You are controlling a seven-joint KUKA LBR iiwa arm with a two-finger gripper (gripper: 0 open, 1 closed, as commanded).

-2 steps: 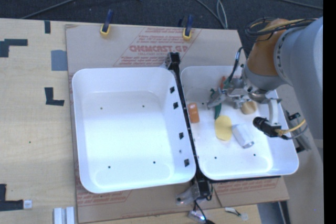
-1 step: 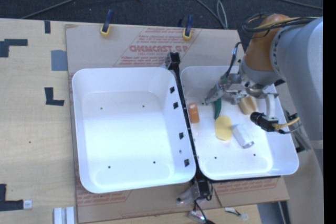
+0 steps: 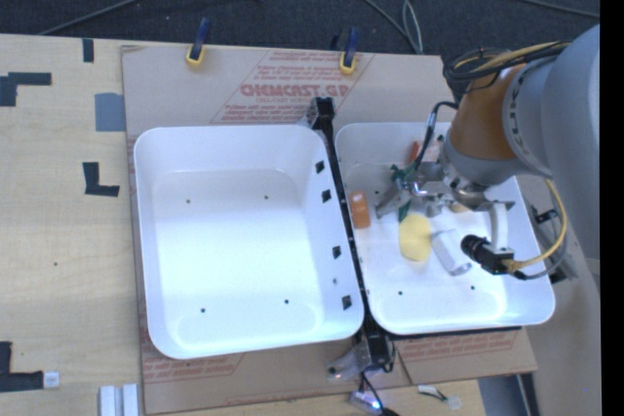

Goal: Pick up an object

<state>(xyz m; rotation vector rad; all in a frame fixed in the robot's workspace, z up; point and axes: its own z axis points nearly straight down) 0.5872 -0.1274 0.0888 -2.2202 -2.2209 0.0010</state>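
My gripper (image 3: pixel 402 193) is low inside the right bin (image 3: pixel 507 312), near its middle, below the orange band of the arm. A yellow rounded object (image 3: pixel 415 238) lies just below the gripper, apart from it. A small orange block (image 3: pixel 361 209) sits to the gripper's left, against the bin's left wall. A small green item (image 3: pixel 399 174) lies right at the gripper's upper edge, and a thin red piece (image 3: pixel 414 151) lies beyond it. A pale grey cylinder (image 3: pixel 447 254) rests to the right of the yellow object. Nothing is visibly held.
The left bin (image 3: pixel 156 161) stands beside the right one, with a black divider rail (image 3: pixel 336 209) between them. The arm's body (image 3: pixel 546 122) covers the right bin's upper right. Cables and a black connector (image 3: pixel 480 250) hang over the right bin's right side.
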